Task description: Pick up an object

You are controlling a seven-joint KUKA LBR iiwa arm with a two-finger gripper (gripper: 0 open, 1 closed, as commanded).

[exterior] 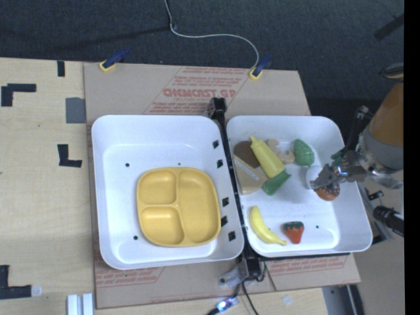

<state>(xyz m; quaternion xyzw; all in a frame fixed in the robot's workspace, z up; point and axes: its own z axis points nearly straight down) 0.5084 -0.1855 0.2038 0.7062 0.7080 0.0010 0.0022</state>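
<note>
we see the gripper (pixel 326 184) low over the right bin (pixel 328 126), near its right wall, with the arm (pixel 387 133) reaching in from the right. a small brown-orange thing (pixel 327 192) sits right at the fingertips, but we cannot tell whether the gripper is spread or pinching it. just left of the gripper lie a green pepper (pixel 303 152), a green block (pixel 275 182) and a yellow bottle (pixel 266 157) on a brown piece (pixel 245 153). below and left of it are a strawberry (pixel 294 231) and a banana (pixel 264 227). well to the left, the left bin (pixel 111 136) holds a yellow tray (pixel 178 206).
</note>
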